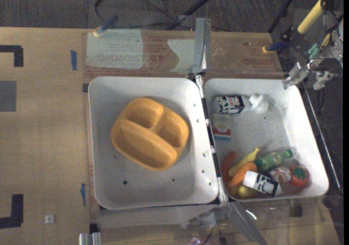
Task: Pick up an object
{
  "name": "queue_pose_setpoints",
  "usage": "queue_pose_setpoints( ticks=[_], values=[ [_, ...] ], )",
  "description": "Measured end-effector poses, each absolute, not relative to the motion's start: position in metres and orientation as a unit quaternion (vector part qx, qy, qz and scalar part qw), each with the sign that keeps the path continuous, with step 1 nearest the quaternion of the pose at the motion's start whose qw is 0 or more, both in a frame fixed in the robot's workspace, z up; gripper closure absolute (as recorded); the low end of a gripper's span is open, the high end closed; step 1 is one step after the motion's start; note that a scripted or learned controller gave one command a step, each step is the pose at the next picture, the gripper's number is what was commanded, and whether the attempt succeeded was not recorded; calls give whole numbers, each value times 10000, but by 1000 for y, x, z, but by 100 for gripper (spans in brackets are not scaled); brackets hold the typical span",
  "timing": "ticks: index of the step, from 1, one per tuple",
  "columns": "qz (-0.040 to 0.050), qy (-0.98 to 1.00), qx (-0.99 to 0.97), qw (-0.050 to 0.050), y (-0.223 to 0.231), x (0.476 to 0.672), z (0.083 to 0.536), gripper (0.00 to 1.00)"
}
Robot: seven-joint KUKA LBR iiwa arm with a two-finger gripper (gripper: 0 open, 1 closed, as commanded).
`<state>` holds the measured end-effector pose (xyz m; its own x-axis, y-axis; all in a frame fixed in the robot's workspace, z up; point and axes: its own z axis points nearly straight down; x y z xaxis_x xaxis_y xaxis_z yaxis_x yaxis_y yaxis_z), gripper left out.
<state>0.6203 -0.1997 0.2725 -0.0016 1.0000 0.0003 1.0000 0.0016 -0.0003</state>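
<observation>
My gripper [308, 77] hangs at the far right corner of the right bin [283, 124], just past its rim. It is open, with nothing between its two pale fingertips [295, 76]. In that bin a black-and-white milk carton [228, 103] lies near the far left, with a white crumpled piece [258, 102] beside it and a small red-and-white carton [221, 128] below it. At the near edge sits a heap of toy foods: a yellow banana [246, 160], an orange carrot [241, 175], a green bottle [274, 159], a black-and-white bottle [261, 183] and a red tomato [298, 175].
The left bin [109, 184] holds an orange divided plate [150, 133]. A metal divider [200, 53] rises behind the seam between the bins. Tripod legs and cables lie on the floor at the back. Plywood bench extends to the left.
</observation>
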Motion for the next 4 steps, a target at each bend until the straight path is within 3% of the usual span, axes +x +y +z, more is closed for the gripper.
queue_pose_setpoints(
  ticks=[1,2,3,4],
  values=[
    [-5,-7416,-6709,-12,-223,592,152,0],
    [-4,-6661,-7459,-16,-202,546,237,0],
    [13,-6645,-7473,24,-181,525,101,0],
    [-13,-7556,-6551,-24,-152,592,86,0]
  ],
)
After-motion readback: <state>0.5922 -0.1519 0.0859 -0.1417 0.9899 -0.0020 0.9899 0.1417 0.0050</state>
